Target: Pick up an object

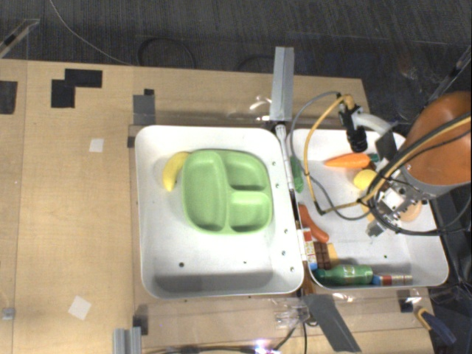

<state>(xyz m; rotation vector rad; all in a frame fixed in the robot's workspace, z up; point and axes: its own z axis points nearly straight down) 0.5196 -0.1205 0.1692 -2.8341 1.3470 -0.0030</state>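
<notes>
While the arm hangs over the right bin: nothing is up off the floor yet, folks, from where I stand.

Arm: grey KUKA arm with the orange band (442, 150) reaches in from the right, wrist angled down toward the right-hand shallow white bin (431, 268).

Claw: the two-finger gripper (385, 214) sits low by that bin's middle. How wide it stands I cannot tell, cables and shine blur it, and I see nothing held in it.

Nearest targets: 1 orange plastic carrot (346, 161) and 1 small yellow lemon-like fruit (364, 178) lie just up-left of the claw, close together. My guess is 1 of these is the pick.

Other right-bin items: 1 green plastic bottle (345, 274) lying flat along the near wall, 1 reddish sausage-shaped toy (313, 227) by the divider, and some smaller bits I cannot make out.

Left bin: the left-hand shallow white bin (151, 264) holds 1 light green divided plastic tray (225, 190) with 3 compartments, and 1 yellow banana (173, 169) touching its left edge.

Why so: loose clutter hugs the walls, so a centre approach looks easiest.

Bins: 2, side by side.
</notes>
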